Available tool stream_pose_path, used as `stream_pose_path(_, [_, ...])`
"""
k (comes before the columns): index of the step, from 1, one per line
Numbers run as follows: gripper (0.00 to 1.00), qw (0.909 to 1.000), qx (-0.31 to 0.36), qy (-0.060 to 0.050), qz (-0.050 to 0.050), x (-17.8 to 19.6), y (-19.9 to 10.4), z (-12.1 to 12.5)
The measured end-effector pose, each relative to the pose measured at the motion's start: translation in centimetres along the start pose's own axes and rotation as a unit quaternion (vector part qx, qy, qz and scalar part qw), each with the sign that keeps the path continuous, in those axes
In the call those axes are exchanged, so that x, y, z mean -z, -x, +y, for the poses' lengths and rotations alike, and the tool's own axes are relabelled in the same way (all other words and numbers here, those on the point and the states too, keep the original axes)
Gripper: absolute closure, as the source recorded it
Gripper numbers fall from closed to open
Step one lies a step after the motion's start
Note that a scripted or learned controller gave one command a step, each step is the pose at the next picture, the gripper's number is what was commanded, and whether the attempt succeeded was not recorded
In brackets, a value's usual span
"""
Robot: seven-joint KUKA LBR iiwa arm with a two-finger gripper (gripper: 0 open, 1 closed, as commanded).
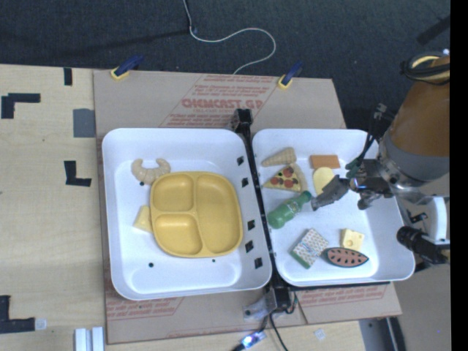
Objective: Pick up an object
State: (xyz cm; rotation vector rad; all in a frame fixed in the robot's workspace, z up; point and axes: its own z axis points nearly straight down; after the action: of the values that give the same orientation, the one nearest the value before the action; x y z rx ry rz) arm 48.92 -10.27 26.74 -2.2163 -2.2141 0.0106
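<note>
The pincer point(327, 194) reaches in from the right over the right bin point(380, 269), its dark fingers angled down toward the left. Whether the fingers stand apart or together cannot be told at this slant. Its tip lies just beside the neck end of a green bottle point(284, 212), which lies on its side near the bin's left wall; contact between the two cannot be confirmed, and nothing shows between the fingers.

Close above the pincer sit a pale yellow round piece point(322, 178) and an orange cracker point(325, 161). To their left are a pizza slice point(284, 179) and a tan cone point(280, 156). Below the pincer, toward the bin's front, lie a speckled packet point(310, 246), a yellow cheese cube point(352, 238) and a watermelon slice point(345, 257), the cube just above the slice.

The left bin point(124, 269) holds a yellow divided plate point(196, 213) in its middle. A tan croissant point(148, 170) lies just off the plate's upper left edge, and a pale yellow wedge point(142, 219) pokes out at the plate's left side.

Both bins rest on a cardboard sheet point(212, 101) on the bench point(44, 196). A white cable point(234, 39) loops across the dark floor behind.
</note>
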Motion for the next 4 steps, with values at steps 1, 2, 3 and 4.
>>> stream_pose_path(1, [0.0,1.0,0.001,0.005,-0.001,0.4,0.0,0.2])
stream_pose_path(2, [0.0,1.0,0.0,0.003,0.0,-4.5,0.4,-0.6])
stream_pose_path(3, [0.0,1.0,0.001,0.002,0.0,-9.4,-0.6,-0.7])
stream_pose_path(4, [0.0,1.0,0.001,0.001,0.0,-15.8,-0.4,-0.8])
